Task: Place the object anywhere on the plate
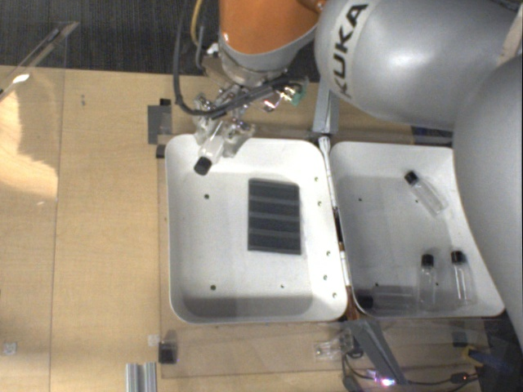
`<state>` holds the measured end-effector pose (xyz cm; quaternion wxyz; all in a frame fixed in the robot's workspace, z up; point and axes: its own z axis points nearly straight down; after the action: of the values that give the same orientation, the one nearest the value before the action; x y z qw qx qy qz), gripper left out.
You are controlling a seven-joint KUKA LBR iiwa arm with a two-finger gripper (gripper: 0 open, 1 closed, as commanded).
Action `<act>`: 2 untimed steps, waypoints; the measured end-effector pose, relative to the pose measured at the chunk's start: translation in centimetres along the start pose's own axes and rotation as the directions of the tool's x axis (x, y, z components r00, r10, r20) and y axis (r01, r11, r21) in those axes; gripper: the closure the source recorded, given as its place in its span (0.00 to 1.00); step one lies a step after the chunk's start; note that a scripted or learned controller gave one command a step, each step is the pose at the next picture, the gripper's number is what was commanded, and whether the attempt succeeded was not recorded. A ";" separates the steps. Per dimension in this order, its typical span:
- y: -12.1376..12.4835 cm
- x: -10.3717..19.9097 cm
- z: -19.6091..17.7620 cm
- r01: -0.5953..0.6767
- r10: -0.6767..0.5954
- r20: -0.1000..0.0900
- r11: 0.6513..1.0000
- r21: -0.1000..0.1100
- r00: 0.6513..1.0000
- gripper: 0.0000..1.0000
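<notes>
A dark ribbed rectangular plate (pixel 274 216) lies flat in the middle of the left bin (pixel 188 251). My gripper (pixel 222 137) hangs over that bin's far left corner, up and to the left of the plate. It is shut on a small clear vial (pixel 207 151). The vial slants down and to the left, and its black cap (pixel 201 167) points at the bin floor. The vial is well apart from the plate.
The right bin (pixel 376 219) holds three more clear vials with black caps: one (pixel 425 191) lying near its far side and two (pixel 426 278) (pixel 459 276) near its front edge. The big grey arm covers the upper right. Wooden bench surrounds the bins.
</notes>
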<state>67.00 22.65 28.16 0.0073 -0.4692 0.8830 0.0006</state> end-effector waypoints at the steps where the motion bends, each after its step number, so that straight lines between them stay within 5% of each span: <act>1: -1.6 2.4 1.7 0.263 -0.263 -0.002 0.965 -0.001 0.965 1.00; 2: -1.6 2.6 6.7 0.588 -0.588 -0.001 0.809 -0.006 0.809 1.00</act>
<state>66.95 19.65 21.41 0.0048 -0.7194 0.6946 0.0000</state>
